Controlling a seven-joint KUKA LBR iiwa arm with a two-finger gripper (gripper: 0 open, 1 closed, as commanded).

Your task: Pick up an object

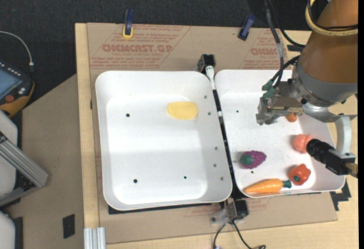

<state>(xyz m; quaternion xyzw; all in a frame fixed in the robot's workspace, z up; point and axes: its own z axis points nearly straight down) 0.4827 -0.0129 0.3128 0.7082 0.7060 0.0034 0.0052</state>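
Gripper (268, 112) above right bin (239, 86); finger opening indeterminable.
Toy grapes (252, 158): probably light, knobbly, slightly slippery; best pinched across the middle.

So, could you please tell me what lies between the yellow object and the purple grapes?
In the camera view, bare white floor of the left bin, then the black seam where both bins meet, separates the yellow object from the purple grapes.

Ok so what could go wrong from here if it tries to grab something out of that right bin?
The gripper hangs over bare floor in the right bin, so a straight descent may catch nothing. The carrot and the red pepper lie against the bin's near rim, where a finger could strike the wall. The pink piece sits partly under a black fitting on the arm, which hampers a grasp.
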